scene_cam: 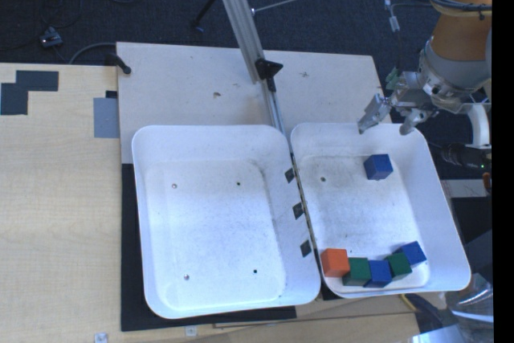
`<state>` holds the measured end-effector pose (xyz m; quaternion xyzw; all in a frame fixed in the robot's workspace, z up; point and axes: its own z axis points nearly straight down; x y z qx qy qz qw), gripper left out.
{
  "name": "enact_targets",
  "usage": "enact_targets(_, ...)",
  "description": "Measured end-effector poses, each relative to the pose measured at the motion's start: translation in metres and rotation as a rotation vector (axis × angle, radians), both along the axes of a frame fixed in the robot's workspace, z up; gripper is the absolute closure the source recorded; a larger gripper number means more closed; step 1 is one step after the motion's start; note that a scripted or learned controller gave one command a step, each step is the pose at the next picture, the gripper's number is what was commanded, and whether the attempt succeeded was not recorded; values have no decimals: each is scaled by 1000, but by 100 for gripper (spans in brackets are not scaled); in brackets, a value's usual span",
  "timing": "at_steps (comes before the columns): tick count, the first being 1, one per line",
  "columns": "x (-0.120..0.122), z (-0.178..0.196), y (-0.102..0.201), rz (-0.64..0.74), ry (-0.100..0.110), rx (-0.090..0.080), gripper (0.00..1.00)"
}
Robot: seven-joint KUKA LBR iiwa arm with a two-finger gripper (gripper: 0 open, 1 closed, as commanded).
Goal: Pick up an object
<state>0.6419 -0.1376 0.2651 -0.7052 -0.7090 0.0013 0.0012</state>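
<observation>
A blue cube [378, 166] lies alone in the upper part of the right bin [434, 189]. Along that bin's near edge sit an orange cube [335, 262], a green cube [357, 271], a blue cube [379, 271], another green cube [399, 263] and a blue cube [413, 253]. My gripper [392, 115] hangs over the right bin's far rim, above and slightly right of the lone blue cube. Its two fingers are spread apart with nothing between them.
The left bin [152, 197] sits beside the right one, with small black clips [297, 209] along the shared edge. A slanted aluminium rail [241, 20] rises behind the bins. Cables lie on the dark floor at the back.
</observation>
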Motion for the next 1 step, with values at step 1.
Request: enact_targets(1,-2,-132,-39,-7,7,1,0)
